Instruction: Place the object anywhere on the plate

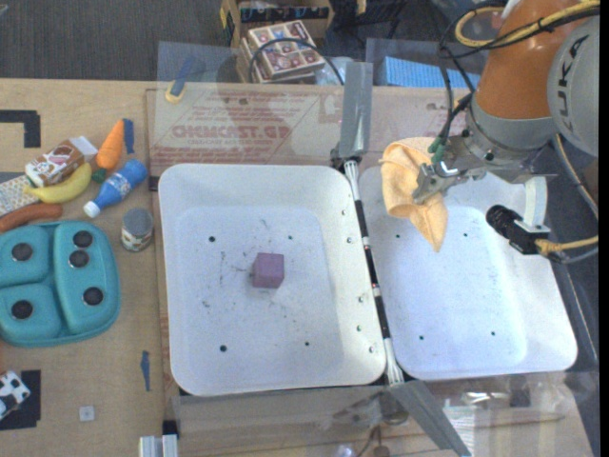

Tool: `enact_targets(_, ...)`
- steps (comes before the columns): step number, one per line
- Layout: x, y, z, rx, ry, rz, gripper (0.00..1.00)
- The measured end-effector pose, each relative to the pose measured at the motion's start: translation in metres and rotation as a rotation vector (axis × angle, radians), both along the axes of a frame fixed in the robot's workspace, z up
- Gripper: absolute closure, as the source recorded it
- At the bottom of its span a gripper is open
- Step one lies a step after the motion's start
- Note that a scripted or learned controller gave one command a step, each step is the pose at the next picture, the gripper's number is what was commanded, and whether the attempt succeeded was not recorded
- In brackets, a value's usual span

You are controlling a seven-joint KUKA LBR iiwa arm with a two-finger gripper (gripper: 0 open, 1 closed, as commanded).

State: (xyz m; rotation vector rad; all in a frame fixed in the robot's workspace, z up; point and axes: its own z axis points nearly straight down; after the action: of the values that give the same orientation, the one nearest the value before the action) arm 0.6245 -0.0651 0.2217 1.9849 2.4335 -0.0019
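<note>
Note the grey arm with orange band [533,55] reaching in from the right over the far part of the right-hand shallow white bin [476,341]. Note the left-hand shallow white bin [190,350] just beside it, the two rims touching along the middle.

Locate the task's thing, judged to be the crumpled yellow-orange cloth [411,190], at the far left corner of the right-hand bin. It is bunched against the two-finger gripper [430,181], with one tip hanging toward the bin floor. Treat the grip as unconfirmed: cannot tell how far the hand is open, nor whether the cloth is truly pinched or merely pressed.

Before any transfer, raise slowly and check that the whole cloth leaves the bin floor. Expect a soft load to sag and swing, so keep travel slow and lift high enough for the hanging tip to clear the middle rims.

Identify the plate before committing. Cannot tell which item serves as one; consider the teal moulded compartment tray [52,288] on the bench, well apart to the left.

Avoid the small purple cube [267,270] near the middle of the left-hand bin.
</note>
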Motion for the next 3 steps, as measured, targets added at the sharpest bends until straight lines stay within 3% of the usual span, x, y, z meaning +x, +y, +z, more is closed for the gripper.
enact_targets(1, 0.0, 0.0, 0.001, 0.0, -0.001, 0.0, 0.0)
enact_targets(2, 0.001, 0.0, 0.012, -0.001, -0.006, 0.001, 1.0)
enact_targets(3, 0.001, 0.0, 0.012, -0.002, -0.006, 0.001, 0.0)
